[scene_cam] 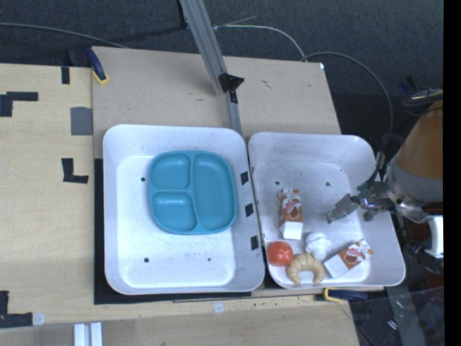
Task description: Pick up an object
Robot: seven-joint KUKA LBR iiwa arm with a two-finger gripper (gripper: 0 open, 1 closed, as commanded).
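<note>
Two white bins side by side, mid-frame. Left bin [122, 215] holds one teal divided plate [192, 192], three compartments, lying flat toward the bin's upper half. Right bin [346, 150] holds the candidate objects, all bunched in its lower part. Arm [421, 157] enters at right edge of frame, orange band visible; gripper [344, 209] sits over the right bin's right-centre, above bare floor. Finger state: cannot tell, the tip is small, dark and blurred. Nothing seen between the fingers.

Count, largest to smallest:
- bins: 2
- teal plate: 1
- tall red-and-white carton [290, 206]: 1, lying lengthwise, centre of right bin
- croissant [306, 267]: 1, against the lower wall
- small red-and-white packet [353, 254]: 1, lower right
- red tomato-like ball [280, 251]: 1, lower left of right bin
- white round lump [316, 244]: 1, identity unclear
- white cube [292, 230]: 1, touching the carton's lower end

Risks, as judged:
- Gripper is over bare floor, apart from every item; a straight descent from here would likely close on nothing.
- Items are crowded: croissant, lump and packet sit just beside one another, so fingers may straddle two or shove a neighbour.
- Croissant and packet lie near the lower wall; a finger could strike the rim.
- Ball may roll off on contact.
</note>
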